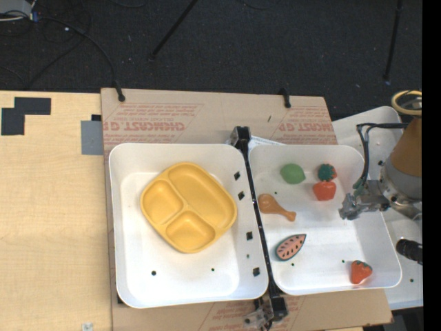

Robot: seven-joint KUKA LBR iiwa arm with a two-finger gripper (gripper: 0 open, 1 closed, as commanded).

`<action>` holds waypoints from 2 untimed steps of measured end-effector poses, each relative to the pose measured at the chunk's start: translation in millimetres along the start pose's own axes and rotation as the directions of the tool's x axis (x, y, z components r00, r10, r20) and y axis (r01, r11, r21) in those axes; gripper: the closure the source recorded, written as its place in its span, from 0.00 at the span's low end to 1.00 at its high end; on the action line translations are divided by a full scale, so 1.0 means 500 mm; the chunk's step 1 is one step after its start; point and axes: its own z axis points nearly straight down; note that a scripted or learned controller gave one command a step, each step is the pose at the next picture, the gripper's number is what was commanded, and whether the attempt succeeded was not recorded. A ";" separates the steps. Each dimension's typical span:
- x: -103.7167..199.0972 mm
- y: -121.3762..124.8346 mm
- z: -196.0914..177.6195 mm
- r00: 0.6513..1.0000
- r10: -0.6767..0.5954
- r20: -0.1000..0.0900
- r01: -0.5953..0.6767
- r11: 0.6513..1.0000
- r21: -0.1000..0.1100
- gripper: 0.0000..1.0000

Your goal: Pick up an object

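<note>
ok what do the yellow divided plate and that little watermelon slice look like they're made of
The yellow divided plate looks like moulded plastic: one even colour, rounded compartment walls, and a soft satin sheen rather than a glaze. The watermelon slice seems to be a toy, probably plastic or rubber: flat solid colours, a green rim and dark painted seeds. Which of the two it is cannot be told at this size.

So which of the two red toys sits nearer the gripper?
The upper red toy, just below the dark green piece near the right bin's far wall. It lies just left of the gripper; the strawberry sits farther off, in the near right corner.
</note>
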 end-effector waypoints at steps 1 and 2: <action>-0.006 0.014 -0.089 1.000 0.000 0.000 0.000 1.000 -0.001 1.00; -0.007 0.015 -0.130 1.000 -0.001 -0.001 0.001 1.000 0.002 1.00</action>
